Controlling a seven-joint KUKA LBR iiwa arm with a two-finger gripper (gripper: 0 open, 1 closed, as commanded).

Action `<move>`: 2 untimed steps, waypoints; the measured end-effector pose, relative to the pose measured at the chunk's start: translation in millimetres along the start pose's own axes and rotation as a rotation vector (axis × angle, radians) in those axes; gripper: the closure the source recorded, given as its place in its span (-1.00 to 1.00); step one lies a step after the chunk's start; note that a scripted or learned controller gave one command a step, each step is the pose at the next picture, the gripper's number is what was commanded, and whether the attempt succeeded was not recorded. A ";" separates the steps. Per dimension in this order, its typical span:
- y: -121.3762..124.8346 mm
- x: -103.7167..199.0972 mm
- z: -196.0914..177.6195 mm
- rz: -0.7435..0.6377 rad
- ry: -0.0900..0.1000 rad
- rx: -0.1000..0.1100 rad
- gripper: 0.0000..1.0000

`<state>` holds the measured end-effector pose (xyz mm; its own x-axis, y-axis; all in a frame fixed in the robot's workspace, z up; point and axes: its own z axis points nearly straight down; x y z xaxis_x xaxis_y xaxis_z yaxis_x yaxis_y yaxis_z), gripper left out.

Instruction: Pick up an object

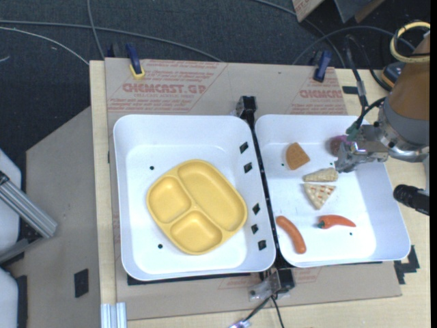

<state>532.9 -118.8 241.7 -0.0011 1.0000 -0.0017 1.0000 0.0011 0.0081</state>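
Two shallow white bins are sitting side by side on the tabletop (75,183). The left bin (130,183) is holding a yellow divided plate (196,206) with three compartments, lying at a slant near the middle. The right bin (382,217) is carrying the small food pieces: a brown nugget (297,156) toward the far left corner, two pale sandwich wedges (321,187) just beside each other in the middle, a sausage (291,234) lying slantwise near the front left, and a red chili pepper (335,221) to its right, apart from it.

The arm (410,108) is reaching in from the right, and its tool (345,161) is hanging over the far part of the right bin, right at the upper wedge's far corner. I cannot tell whether it is open or closed, and nothing is showing clearly between its tips.

Black clips (246,105) are running along the seam between the bins. Two blue clamps (135,61) are pinning a cardboard sheet (225,80) at the far edge, and grey cables (89,19) are trailing across the dark floor beyond. Red print on the cardboard is reading "CHEMCAST", repeated on both sides, with smaller lines below too small to read.
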 end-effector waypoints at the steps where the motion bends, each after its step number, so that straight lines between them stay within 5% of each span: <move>1: 1.9 -0.3 -54.2 0.000 0.000 0.001 1.00; 2: 25.3 44.4 -31.3 -0.004 0.004 0.010 1.00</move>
<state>558.0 -74.4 273.1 -0.0054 1.0000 0.0022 1.0000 0.0054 -0.0018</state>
